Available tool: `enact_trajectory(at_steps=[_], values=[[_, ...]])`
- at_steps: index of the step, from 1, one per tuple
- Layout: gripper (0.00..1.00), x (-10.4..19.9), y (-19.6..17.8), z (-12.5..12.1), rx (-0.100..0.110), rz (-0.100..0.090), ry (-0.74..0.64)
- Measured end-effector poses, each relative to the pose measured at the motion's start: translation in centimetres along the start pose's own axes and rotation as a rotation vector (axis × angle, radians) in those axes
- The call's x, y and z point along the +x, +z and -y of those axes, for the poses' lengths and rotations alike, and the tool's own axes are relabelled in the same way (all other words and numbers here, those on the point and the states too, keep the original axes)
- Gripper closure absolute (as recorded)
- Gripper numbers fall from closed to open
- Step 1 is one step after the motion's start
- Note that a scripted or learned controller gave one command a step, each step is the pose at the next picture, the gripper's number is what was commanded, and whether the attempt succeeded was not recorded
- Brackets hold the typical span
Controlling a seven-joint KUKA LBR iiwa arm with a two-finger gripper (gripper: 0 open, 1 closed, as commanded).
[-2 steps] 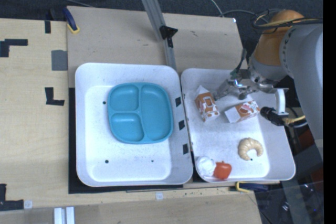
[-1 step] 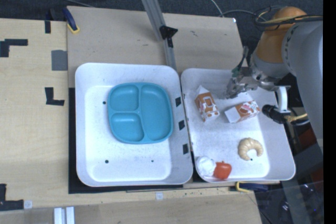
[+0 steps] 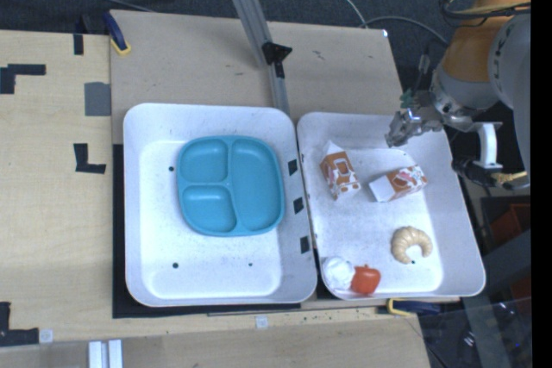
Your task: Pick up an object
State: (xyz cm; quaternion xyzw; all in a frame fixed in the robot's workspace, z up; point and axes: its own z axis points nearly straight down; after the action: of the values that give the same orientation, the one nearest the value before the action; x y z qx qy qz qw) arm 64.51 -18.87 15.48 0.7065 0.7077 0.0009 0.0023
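Observation:
The right bin (image 3: 457, 211) holds two small orange-and-white cartons (image 3: 340, 174) (image 3: 399, 183), a tan croissant (image 3: 411, 244) and a red-and-white toy (image 3: 355, 277) at its front edge. My gripper (image 3: 402, 130) hangs over the bin's back right corner, above and right of the cartons. No object sits between its tips. The grey arm with its orange band (image 3: 474, 47) reaches in from the right.
The left bin (image 3: 147, 211) bears a blue divided plate (image 3: 231, 185). A slanted metal pole (image 3: 250, 4) rises behind the bins. Cables run across the dark floor at the back. The tan bench (image 3: 52, 211) spreads to the left.

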Motion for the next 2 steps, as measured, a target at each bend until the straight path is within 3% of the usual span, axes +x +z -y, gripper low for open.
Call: enact_trajectory(at_steps=[2], values=[[1.0, -0.2, -12.3, -1.0, -0.002, 0.0, -0.001]])
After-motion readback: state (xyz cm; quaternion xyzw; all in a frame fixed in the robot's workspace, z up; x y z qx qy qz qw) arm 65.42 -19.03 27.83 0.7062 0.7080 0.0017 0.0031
